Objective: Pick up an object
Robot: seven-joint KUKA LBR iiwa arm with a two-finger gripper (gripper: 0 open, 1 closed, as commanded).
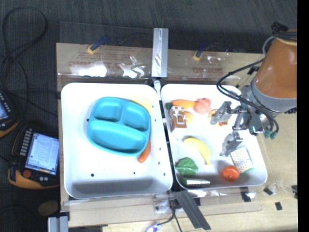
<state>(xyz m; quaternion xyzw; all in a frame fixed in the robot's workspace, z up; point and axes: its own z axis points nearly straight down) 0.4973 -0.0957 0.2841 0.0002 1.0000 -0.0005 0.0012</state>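
"Fingers of the gripper stand spread apart, nothing between them, just right of the banana in the right bin," says the desk editor. "What lies nearer than the banana?"

"A green leafy piece, a red tomato and a patterned carton whose print is too small to read."

"And beyond it?"

"A small brown-and-white box, a carrot and a pink piece. Left of the banana, the left bin holds a blue divided plate."

"Any legible writing?"

"None. Farthest back, beyond the banana, a clear sheet carries reddish lettering, too blurred to read."
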